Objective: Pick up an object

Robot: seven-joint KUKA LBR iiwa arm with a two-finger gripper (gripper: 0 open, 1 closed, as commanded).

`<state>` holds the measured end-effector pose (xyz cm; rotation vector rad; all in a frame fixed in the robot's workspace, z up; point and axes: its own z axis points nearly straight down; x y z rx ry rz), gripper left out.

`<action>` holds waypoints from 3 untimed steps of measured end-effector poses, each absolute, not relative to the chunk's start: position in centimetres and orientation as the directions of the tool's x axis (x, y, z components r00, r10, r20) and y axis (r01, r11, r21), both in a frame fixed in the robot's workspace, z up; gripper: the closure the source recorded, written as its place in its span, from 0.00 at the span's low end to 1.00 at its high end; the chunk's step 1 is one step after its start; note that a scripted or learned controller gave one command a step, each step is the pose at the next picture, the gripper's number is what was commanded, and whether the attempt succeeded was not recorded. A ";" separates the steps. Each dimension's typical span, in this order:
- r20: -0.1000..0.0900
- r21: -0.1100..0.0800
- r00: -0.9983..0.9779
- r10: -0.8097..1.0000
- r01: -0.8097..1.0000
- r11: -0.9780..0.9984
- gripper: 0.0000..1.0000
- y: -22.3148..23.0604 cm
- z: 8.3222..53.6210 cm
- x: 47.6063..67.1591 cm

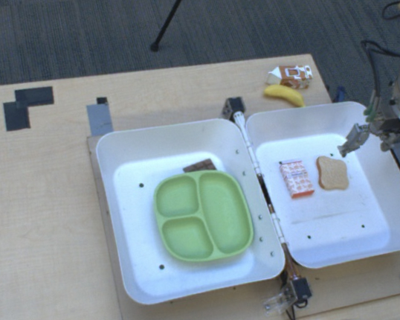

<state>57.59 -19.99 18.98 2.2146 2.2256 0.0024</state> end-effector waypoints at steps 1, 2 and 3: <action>-0.001 0.005 -0.006 1.000 1.000 0.006 0.00 -17.5 8.6 57.4; -0.002 0.009 -0.007 1.000 1.000 0.007 1.00 -17.5 9.7 57.5; 0.002 0.002 -0.006 1.000 1.000 0.006 1.00 -8.4 18.6 51.2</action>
